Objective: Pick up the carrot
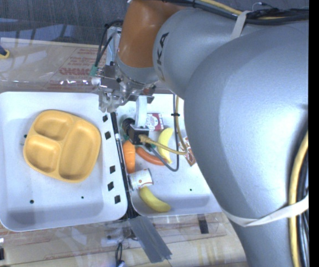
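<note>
Carrot (129, 156) lies unlifted in its bin (195, 198). Hand (110, 98) hangs beyond the carrot; you can't tell how open it is. Grasp, lift remain.

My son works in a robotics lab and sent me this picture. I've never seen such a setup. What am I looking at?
One camera, fixed above a bench, looks down at a slant. The big grey shape with the orange band is a robot arm reaching in from the right. Its gripper hangs over the wall between two shallow white bins. The left bin holds a yellow divided plate. The right bin holds a carrot, a banana and a small red and white packet. The carrot lies in the bin, not held.
</note>
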### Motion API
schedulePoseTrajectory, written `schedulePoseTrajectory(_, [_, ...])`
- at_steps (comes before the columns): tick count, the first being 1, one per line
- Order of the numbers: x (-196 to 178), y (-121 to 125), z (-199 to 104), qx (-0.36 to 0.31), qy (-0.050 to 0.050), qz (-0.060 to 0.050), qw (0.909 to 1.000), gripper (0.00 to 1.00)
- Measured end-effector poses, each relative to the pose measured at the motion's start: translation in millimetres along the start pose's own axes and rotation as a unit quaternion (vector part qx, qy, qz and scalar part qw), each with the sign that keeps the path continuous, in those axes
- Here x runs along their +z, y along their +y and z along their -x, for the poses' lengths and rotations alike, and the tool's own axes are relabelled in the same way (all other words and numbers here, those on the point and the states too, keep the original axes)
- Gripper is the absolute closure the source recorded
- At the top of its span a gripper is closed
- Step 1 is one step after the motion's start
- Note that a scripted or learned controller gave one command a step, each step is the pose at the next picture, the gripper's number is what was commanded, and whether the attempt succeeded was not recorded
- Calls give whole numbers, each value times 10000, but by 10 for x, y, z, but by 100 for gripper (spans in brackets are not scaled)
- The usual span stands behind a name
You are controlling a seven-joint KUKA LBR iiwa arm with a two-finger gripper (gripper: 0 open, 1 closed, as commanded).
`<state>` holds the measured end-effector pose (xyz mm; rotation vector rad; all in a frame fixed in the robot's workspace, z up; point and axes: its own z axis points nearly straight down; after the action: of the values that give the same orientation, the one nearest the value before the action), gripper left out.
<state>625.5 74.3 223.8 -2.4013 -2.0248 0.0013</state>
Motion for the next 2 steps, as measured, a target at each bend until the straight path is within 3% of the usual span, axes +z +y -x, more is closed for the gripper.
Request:
schedulePoseTrajectory(1, [-252, -170, 330, -864, -2, -21, 9963, 100])
schedulePoseTrajectory(2, [257, -695, -6, -871, -4, -20, 9962, 100])
